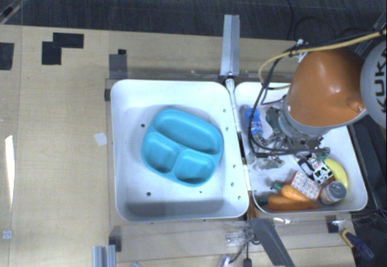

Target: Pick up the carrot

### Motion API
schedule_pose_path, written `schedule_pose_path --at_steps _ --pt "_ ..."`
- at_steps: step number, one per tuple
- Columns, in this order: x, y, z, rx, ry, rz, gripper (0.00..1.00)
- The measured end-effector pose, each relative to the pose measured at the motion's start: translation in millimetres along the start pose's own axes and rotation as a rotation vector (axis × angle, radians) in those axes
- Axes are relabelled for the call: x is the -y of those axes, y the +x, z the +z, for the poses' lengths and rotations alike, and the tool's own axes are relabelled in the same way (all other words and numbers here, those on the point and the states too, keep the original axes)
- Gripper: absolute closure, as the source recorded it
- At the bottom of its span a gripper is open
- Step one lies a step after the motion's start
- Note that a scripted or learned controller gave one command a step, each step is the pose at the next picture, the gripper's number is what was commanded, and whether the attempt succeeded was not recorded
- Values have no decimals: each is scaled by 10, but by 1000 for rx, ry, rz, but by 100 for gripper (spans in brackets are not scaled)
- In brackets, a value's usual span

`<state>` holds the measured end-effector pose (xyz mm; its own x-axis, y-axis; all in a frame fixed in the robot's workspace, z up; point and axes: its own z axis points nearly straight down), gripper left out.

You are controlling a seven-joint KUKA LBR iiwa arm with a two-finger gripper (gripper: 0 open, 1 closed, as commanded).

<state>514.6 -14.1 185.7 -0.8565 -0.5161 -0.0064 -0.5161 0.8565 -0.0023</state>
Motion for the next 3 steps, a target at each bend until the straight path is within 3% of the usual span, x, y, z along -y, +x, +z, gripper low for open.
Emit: schedule_pose_path --at_steps 1,2,3 --pt "390 439 0 0 2 -197 100" --pt "1040 423 -859 6 8 -396 100" --pt "894 267 612 0 -1 -490 100"
